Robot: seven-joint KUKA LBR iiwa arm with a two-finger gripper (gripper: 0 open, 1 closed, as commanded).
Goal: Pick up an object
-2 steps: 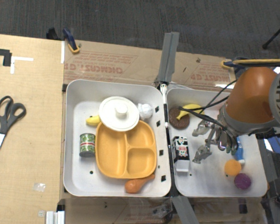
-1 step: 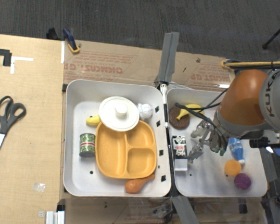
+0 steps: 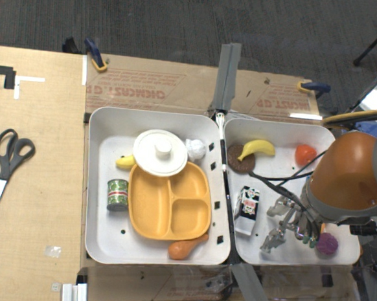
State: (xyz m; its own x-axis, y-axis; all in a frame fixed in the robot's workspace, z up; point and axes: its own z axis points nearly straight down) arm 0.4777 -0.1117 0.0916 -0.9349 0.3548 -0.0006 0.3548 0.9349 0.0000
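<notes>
My gripper (image 3: 275, 226) hangs low in the right bin (image 3: 277, 256), near its front middle, with the orange-banded wrist behind it to the right. Its metal fingers (image 3: 271, 241) stand open over bare bin floor, with nothing between them. A black-and-white carton (image 3: 247, 208) lies just left of the gripper, apart from it. A purple ball (image 3: 328, 244) sits just right of the wrist at the bin's front right. Farther back lie a banana (image 3: 258, 147), a brown disc (image 3: 242, 162) and a red ball (image 3: 305, 154).
The left bin (image 3: 98, 230) holds a yellow divided tray (image 3: 164, 206), a white lidded pot (image 3: 160, 152), a green can (image 3: 117, 194), a small yellow piece (image 3: 125, 162), a white crumpled item (image 3: 196, 148) and an orange piece (image 3: 184, 248). Scissors (image 3: 7, 161) lie on the bench at left.
</notes>
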